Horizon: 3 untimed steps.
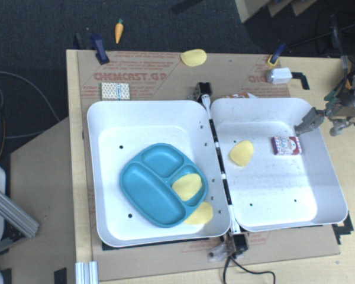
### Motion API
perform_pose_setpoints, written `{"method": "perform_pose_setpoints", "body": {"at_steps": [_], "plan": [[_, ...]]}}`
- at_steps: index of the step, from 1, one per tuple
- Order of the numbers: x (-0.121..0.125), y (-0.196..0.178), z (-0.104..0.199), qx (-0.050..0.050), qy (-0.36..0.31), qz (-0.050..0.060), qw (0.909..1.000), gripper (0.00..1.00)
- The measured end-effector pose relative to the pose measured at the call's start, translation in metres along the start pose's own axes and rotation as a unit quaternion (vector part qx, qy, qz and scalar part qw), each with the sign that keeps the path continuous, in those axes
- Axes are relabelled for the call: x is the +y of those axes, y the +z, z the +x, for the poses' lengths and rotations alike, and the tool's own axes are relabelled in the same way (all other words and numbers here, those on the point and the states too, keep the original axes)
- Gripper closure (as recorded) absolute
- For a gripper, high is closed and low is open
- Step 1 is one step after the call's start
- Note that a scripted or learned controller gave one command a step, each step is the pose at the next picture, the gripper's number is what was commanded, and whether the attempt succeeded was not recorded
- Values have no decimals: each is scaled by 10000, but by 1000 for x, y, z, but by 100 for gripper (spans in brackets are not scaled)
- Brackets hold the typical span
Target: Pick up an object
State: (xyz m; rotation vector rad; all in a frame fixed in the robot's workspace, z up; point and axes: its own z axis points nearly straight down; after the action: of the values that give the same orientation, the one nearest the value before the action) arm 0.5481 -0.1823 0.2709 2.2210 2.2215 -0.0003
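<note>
Presently, gripper (312, 122), finger spread indiscernible, nothing visibly held, at right bin's (328, 185) two o'clock rim; small red packet (285, 145) just beside, at its eight o'clock.

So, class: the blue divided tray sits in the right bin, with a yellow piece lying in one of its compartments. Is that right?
Not quite. The camera view shows the blue divided tray in the left bin, not the right one. The yellow piece does lie in one of its compartments.
</note>
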Motion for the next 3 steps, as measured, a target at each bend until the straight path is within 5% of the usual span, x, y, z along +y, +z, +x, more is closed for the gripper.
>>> {"method": "perform_pose_setpoints", "body": {"at_steps": [2,3], "plan": [[45,145,88,10,-4,21,10000,0],[49,187,86,7,3,19,10000,0]]}}
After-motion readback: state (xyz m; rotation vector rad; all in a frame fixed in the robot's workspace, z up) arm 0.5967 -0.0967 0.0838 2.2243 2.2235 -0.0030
